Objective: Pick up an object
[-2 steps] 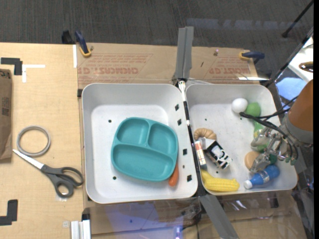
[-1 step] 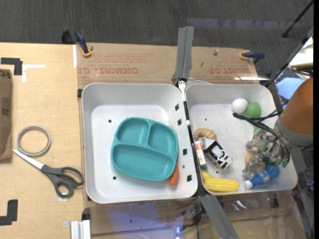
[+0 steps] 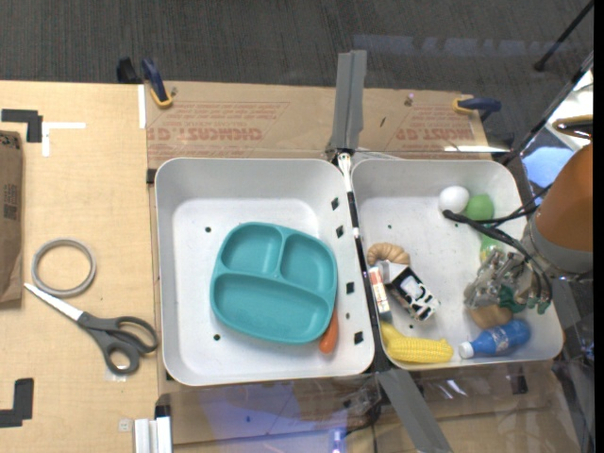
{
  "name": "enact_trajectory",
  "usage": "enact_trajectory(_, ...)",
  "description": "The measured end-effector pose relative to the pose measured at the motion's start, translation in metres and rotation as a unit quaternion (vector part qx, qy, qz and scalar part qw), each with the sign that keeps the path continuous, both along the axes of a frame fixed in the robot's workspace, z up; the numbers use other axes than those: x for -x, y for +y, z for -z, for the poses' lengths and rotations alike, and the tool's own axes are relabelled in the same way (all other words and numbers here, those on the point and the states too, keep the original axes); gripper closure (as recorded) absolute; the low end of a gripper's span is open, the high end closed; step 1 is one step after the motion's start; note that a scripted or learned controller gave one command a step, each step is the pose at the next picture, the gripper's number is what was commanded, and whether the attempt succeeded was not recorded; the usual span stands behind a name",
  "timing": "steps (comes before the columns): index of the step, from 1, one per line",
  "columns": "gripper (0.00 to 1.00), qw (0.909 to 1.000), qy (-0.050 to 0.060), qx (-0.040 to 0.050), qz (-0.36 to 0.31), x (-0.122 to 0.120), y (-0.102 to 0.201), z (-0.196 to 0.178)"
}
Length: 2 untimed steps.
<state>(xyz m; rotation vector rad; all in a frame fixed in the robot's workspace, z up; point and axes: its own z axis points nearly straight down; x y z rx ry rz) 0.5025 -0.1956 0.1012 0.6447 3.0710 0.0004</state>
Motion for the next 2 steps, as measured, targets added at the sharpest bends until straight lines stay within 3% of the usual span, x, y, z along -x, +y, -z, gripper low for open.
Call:
enact_trajectory(1,0.00,1.0000,0.000,0.0000,0.000,0.0000,0.0000,0.0000)
enact_trajectory(2,1.00,1.0000,-0.001,0.0006,-0.001,-0.0011,0.0002,-0.0094)
